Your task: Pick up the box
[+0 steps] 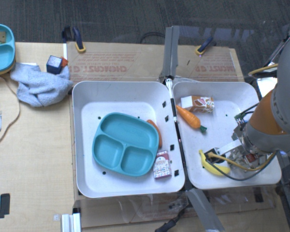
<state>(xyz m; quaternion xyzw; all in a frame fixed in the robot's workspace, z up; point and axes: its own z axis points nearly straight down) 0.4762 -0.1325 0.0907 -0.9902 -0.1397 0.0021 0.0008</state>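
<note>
- Box point(162, 166) sits at about 9 o'clock from the gripper point(239, 157), across the divider, left bin.
- Gripper's lost in cable clutter by the banana point(213, 164); can't tell its state.

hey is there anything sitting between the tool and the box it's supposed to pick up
It depends which box. The tool hangs low in the right bin beside the banana. The brown and white box is in that same bin, path mostly open, carrot just beside it. The small red box lies in the left bin, past the banana and the bins' walls.
</note>
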